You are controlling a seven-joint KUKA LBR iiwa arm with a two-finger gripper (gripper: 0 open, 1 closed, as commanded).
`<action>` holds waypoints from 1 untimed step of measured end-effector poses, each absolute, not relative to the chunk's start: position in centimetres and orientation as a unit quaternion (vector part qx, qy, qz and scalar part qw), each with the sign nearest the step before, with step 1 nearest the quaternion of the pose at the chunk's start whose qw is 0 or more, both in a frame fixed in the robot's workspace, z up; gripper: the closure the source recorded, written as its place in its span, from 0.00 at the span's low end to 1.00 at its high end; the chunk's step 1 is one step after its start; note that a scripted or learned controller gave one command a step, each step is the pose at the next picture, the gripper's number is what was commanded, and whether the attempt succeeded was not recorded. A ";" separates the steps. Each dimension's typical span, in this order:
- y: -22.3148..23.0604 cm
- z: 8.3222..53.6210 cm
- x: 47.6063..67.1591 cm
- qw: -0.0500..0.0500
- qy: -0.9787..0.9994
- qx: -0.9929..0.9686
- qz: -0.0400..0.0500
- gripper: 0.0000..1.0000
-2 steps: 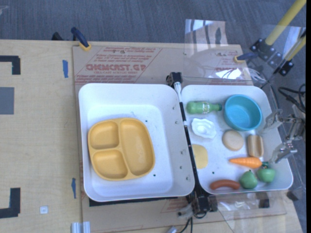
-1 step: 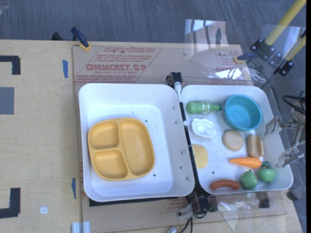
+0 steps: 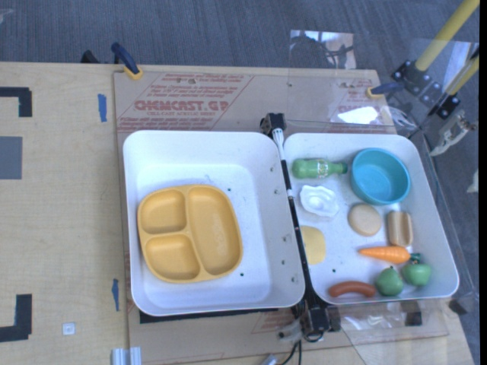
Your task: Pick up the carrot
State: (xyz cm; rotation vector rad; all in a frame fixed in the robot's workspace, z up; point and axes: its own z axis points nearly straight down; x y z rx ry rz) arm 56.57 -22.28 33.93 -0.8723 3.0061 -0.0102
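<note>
Carrot (image 3: 385,254) first: it lies flat in the right bin (image 3: 440,217), in that bin's near right part. It is orange, and its pointed tip aims toward the divider between the two bins. Its blunt end, with a dark green tuft, is toward the outer wall.

Just above it in the view sits a hot dog in a bun (image 3: 399,227), very close, though I cannot say whether the two touch. Just below it are two green round fruits (image 3: 403,277) side by side, the right one right beside the tuft. A red sausage (image 3: 352,288) lies lower left of the carrot, near the bin's front wall, and apart from it.

Further up the same bin I see a tan round piece (image 3: 365,219) and a crumpled white item (image 3: 318,201). A flat pale yellow piece (image 3: 313,244) lies against the divider. A green bottle (image 3: 318,168) lies on its side, and a blue bowl (image 3: 380,176) stands upright in the far corner. None of them covers the carrot, and its upper side is exposed.

The left bin (image 3: 156,149) holds a yellow divided plate (image 3: 190,233) with three compartments. Both bins rest on a cardboard sheet (image 3: 190,101) laid on the wooden tabletop (image 3: 53,204).

As for my end effector, I cannot tell whether it is open or closed. Nothing is gripping the carrot, which rests on the bin floor.
</note>
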 end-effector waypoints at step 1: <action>-22.3 29.9 50.8 0.001 0.890 -0.456 0.000 0.00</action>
